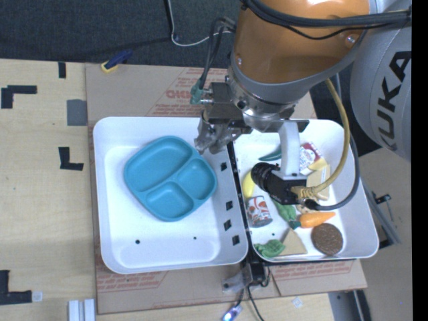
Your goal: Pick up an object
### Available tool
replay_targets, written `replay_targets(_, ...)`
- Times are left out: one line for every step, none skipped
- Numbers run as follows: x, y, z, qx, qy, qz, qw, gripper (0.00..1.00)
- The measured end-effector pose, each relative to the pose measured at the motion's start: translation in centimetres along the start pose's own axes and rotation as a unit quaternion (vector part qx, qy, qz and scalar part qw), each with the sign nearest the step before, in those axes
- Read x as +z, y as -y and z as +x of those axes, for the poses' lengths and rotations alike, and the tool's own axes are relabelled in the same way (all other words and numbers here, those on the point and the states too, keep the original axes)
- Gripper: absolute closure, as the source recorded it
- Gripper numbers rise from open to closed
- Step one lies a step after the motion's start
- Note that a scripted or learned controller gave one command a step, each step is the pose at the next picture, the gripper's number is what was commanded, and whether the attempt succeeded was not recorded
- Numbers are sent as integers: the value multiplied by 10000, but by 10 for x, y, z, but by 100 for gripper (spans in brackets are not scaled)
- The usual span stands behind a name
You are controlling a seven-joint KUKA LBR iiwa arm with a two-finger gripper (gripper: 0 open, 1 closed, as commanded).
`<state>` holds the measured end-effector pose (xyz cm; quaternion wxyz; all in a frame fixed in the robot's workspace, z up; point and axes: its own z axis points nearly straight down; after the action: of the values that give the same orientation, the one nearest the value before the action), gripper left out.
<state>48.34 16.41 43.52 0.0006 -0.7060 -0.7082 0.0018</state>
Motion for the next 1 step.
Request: replay_targets(-10,0,1,-9,2,9,10000,100)
